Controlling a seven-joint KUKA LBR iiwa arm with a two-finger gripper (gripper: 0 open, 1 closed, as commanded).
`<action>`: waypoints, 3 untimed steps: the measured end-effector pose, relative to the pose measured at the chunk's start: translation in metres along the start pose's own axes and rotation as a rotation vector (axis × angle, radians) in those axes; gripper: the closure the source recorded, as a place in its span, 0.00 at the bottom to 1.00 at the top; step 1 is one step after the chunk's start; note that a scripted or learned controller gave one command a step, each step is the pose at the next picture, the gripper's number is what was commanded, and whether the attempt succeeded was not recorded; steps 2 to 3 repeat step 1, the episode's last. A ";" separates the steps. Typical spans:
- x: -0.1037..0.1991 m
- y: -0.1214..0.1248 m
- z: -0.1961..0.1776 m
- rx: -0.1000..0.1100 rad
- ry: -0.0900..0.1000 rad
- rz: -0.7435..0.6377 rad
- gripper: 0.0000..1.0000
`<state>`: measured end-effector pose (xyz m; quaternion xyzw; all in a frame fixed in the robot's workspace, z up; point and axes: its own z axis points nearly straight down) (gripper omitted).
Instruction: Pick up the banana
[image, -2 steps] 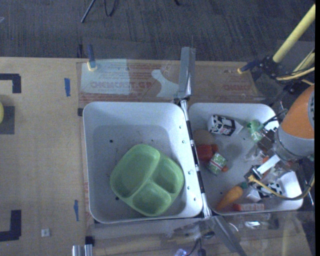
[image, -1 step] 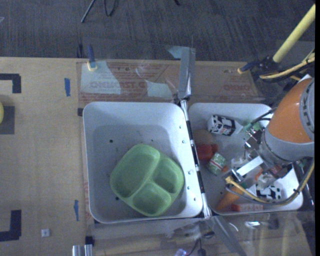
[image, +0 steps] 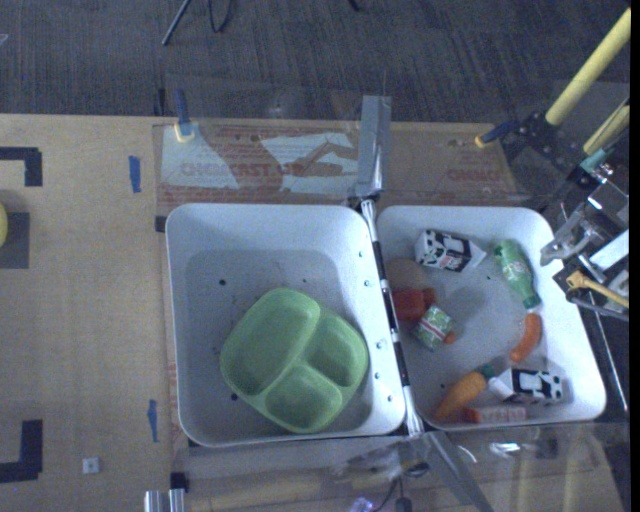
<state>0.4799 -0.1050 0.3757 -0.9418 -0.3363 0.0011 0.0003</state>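
My gripper (image: 572, 266) sits at the right edge of the view, just outside the right bin's (image: 590, 400) right wall and above its rim, with nothing visibly in it. Inside that bin lie a cow-print carton (image: 445, 251), a green bottle (image: 516, 272), a red block (image: 412, 302), a small green and white can (image: 434, 327), an orange sausage-shaped piece (image: 526, 338), a carrot (image: 462, 394), a second cow-print carton (image: 532, 383) and a pink bar (image: 497, 412). A small yellow thing (image: 3, 226) is cut off by the far left edge of the bench.
The left bin (image: 200, 250) holds a green divided plate (image: 294, 360). A metal divider (image: 372, 150) runs between the bins at the back. Yellow rods (image: 590, 65) and dark hardware stand at the upper right, beside the arm.
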 end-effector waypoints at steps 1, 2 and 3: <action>0.061 -0.076 0.075 0.003 -0.001 0.020 0.00; 0.061 -0.076 0.075 0.003 -0.001 0.020 0.00; 0.061 -0.076 0.075 0.003 -0.001 0.020 0.00</action>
